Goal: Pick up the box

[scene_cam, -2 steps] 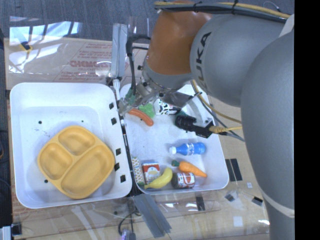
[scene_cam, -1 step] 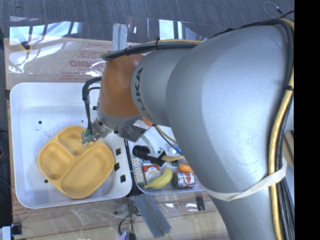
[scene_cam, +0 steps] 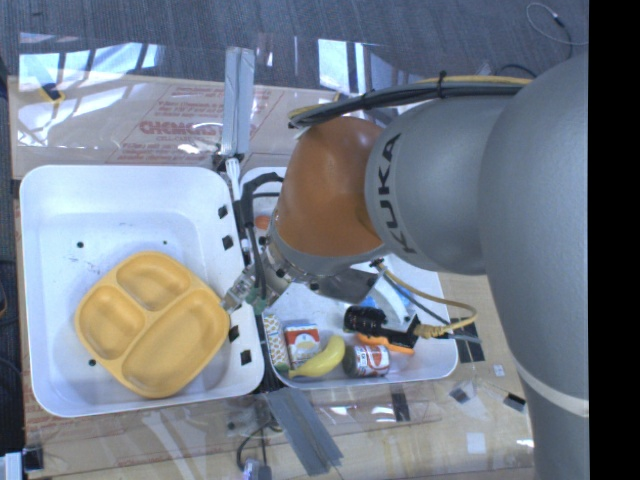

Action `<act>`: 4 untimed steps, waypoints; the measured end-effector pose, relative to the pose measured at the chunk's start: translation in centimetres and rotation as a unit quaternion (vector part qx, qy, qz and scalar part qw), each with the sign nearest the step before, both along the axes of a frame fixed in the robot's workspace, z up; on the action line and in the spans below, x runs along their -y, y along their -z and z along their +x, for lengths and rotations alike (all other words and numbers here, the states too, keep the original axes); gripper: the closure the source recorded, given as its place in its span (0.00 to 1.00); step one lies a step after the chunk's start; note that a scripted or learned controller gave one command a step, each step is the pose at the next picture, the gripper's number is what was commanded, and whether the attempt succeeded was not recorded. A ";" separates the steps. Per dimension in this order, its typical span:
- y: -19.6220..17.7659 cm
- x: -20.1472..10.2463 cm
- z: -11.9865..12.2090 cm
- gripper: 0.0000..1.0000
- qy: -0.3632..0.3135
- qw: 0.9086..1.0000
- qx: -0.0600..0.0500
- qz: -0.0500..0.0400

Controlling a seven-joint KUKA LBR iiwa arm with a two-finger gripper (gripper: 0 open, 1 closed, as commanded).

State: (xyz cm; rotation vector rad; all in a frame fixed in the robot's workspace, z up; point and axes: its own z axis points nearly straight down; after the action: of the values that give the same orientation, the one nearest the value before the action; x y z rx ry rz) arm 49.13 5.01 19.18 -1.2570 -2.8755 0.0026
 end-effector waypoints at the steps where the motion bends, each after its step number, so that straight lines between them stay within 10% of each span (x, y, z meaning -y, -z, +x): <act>1: -3.1 6.5 7.5 1.00 -0.073 0.997 0.003 0.000; 2: 0.0 8.1 6.8 1.00 -0.068 0.998 0.001 0.000; 3: 0.0 -3.3 11.1 1.00 -0.014 1.000 0.001 0.000; 4: 10.1 -13.5 14.0 1.00 0.000 1.000 0.001 0.000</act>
State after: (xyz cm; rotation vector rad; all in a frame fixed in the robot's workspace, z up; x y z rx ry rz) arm 63.15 18.51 9.06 -1.2573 -2.8767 0.0026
